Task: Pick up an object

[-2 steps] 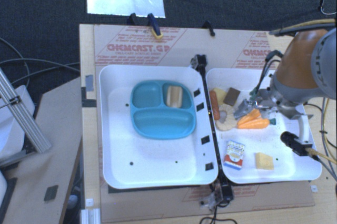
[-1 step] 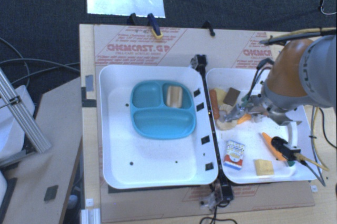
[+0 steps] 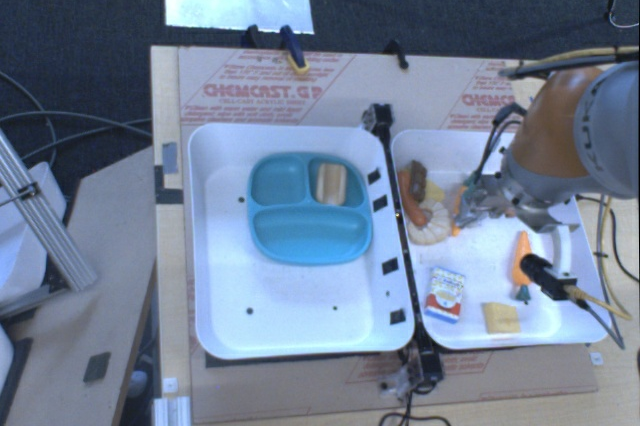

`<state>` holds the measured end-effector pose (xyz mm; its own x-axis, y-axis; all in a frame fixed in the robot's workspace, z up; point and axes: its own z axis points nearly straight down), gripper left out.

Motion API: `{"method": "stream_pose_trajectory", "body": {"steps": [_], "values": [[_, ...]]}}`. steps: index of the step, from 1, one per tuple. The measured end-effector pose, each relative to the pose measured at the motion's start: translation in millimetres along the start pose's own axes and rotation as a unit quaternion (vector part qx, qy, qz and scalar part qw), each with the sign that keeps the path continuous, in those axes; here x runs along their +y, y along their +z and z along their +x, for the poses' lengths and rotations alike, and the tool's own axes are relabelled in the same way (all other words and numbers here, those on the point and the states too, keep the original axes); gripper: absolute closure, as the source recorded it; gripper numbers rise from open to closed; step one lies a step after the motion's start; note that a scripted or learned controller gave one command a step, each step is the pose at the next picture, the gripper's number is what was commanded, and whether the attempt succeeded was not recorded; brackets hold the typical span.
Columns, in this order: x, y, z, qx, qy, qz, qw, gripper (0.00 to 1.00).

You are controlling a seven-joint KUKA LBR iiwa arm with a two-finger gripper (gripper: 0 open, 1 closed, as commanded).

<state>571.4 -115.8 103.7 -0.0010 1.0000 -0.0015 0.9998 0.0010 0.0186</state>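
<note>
White shallow plastic bins side by side on bench: left bin (image 3: 230, 314), right bin (image 3: 480, 336). Left bin: teal divided plastic plate (image 3: 300, 224) near centre, tan bread-like block (image 3: 331, 183) in its upper right compartment. Right bin: grey two-finger gripper (image 3: 470, 206) low near bin's left half, just beside pale shrimp-like toy (image 3: 430, 226) and brown sausage-like piece (image 3: 415, 179). Grip state: cannot tell. Orange carrot toy (image 3: 520, 259) toward right edge. Small red-blue carton (image 3: 446, 294) and yellow cheese-like wedge (image 3: 501, 317) along near edge.
</note>
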Motion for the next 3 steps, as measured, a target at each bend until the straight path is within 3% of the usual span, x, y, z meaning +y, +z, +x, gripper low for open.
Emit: {"method": "stream_pose_trajectory", "body": {"steps": [1, 3], "values": [[5, -43, -2, 0.0, -0.001, 0.006, 1.0, 1.0], [3, -123, -6, 0.001, -0.001, 0.007, 1.0, 1.0]]}}
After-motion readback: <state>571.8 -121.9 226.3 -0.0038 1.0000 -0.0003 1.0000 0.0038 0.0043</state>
